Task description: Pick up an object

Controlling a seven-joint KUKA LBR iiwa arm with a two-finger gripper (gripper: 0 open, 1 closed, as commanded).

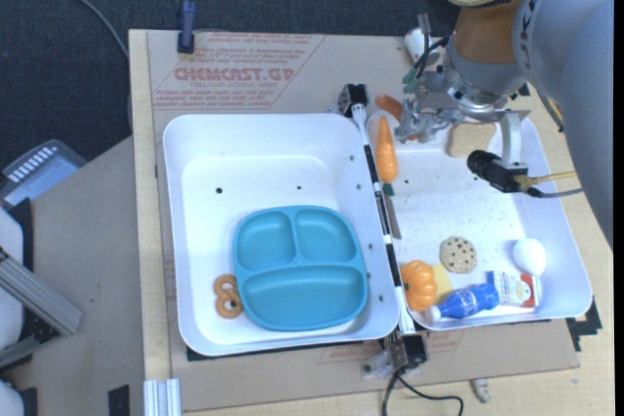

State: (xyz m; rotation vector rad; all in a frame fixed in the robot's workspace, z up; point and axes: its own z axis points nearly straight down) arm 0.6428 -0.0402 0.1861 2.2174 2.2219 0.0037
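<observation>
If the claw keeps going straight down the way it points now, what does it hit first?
Most likely the floor of the right bin at its far corner. The claw points down there, with the carrot just beside it toward the divider. Depth is unclear, so it might clip the carrot.

Left bin (195, 161): blue divided plate (300, 266) toward its near edge, pretzel (228, 295) touching the plate's left side.
Right bin (565, 239): carrot (386, 149) along the far left edge; cookie (457, 254), white egg (529, 255), orange pumpkin (419, 283) and blue-capped tube (483, 295) near the front edge.
Tool (421, 119): low over the right bin's far left corner, just beside the carrot.
</observation>
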